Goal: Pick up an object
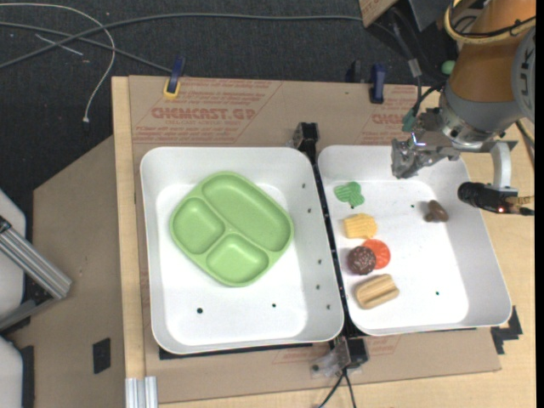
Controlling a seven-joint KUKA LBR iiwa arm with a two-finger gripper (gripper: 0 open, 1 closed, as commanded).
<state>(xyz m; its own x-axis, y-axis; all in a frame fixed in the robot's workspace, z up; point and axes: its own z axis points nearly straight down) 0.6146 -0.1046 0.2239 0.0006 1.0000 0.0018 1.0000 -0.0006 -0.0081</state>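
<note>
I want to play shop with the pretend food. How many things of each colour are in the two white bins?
Green: 2, a divided plate and a small leafy piece
Yellow: 1, a corn piece
Red-orange: 1, a round piece
Dark brown: 2, a round lump and a small lump
Tan: 1, a bread roll
Total: 7

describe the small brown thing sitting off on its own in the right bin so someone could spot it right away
Start at the right bin, the one without the green divided plate. A column of toy foods runs down that bin's left side; look instead toward its right side, below the gripper. There lies the small brown lump, dark, rounded and alone, apart from the column.
</note>
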